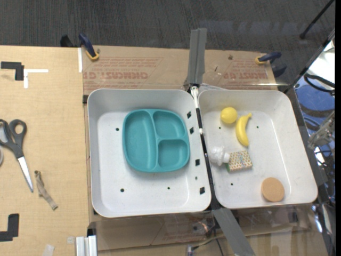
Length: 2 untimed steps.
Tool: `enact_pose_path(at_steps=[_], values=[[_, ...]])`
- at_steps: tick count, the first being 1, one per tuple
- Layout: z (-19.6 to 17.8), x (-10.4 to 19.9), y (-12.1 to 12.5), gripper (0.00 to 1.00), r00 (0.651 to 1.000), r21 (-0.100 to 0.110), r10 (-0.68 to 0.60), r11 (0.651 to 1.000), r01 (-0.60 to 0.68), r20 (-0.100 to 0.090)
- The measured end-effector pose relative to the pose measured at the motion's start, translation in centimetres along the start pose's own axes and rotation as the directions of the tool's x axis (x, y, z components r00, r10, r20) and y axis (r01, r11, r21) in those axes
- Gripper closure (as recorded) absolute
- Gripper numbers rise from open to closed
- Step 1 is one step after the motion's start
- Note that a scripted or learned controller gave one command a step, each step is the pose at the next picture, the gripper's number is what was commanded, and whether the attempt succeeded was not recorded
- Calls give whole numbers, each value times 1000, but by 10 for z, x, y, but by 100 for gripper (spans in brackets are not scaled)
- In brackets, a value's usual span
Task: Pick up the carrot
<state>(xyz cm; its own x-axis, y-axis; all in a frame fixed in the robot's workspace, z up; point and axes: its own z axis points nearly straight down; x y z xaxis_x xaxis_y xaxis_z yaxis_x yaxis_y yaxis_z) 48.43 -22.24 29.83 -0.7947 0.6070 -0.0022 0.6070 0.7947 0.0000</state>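
Note:
The right bin [282, 143] holds a round yellow lemon [228, 115] and a small yellow banana [243, 129] near its back. A crumpled white piece [217, 154] lies by its left wall, touching a small speckled block [239, 160]. A flat tan disc [273, 189] rests near the front right corner. In the left bin [106, 143] lies a teal divided plate [156, 140] with three compartments, nothing in them.
Scissors [17, 143] and a small strip [47, 192] lie on the wooden bench left of the bins. Cardboard [133, 71] is clamped behind the bins. A grey bar [197, 52] stands at the back between them.

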Motion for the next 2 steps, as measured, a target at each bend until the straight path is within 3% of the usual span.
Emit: enact_pose_path(at_steps=[1,2], values=[[-70,-36,27,100,979,-1,-202,979,202,4],[15,-94,75,100,866,-1,-500,866,500,3]])
